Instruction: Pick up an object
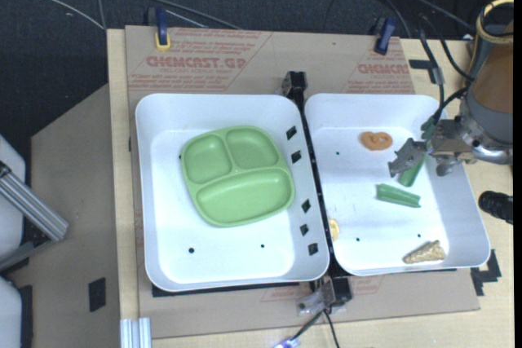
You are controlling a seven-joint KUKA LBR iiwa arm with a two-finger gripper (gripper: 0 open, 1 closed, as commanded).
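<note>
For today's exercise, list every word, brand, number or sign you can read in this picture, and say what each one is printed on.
"CHEMCAST GP" in red on the brown protective sheet behind the left bin.
"CHEMCAST" again on the same sheet behind the right bin, partly cut off.
The smaller red lines beneath both prints are too blurred to read.

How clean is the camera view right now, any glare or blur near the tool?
Camera view: even lighting, soft shadows; the white right bin is bright but not blown out; the tool looks slightly soft over a green piece; the green plate is sharp.

Glossy plastic bins (163,175) — matt green plate (236,175)
</note>
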